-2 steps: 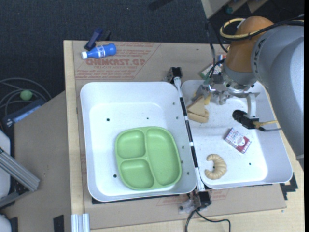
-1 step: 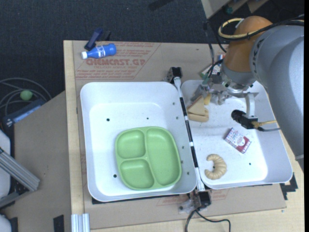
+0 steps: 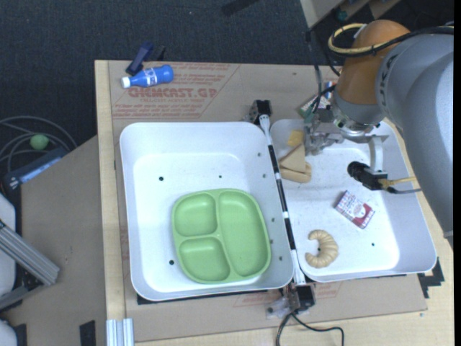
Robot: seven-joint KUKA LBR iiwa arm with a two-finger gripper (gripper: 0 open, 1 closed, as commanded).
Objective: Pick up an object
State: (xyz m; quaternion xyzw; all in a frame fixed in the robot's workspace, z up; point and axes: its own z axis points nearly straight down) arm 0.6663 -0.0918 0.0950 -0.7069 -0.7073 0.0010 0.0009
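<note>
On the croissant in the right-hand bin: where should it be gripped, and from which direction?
Probably across the thick middle of the croissant, coming straight down from above. It lies flat on the floor of the right bin, curved like a C opening toward the left bin, so the tips are thin and the mid-arc is fullest. The red-and-white packet lies apart, leaving room around it.

Green three-compartment plate (image 3: 220, 235), right side up, flat in left bin (image 3: 144, 150), toward near edge. In right bin (image 3: 385, 247): tan croissant (image 3: 323, 248), curved, near front edge; small red-and-white packet (image 3: 354, 209), flat, skewed, mid-bin, apart from croissant; tan wedge (image 3: 295, 170) against left wall; paler yellowish piece (image 3: 294, 137) just behind it, partly hidden.
</note>
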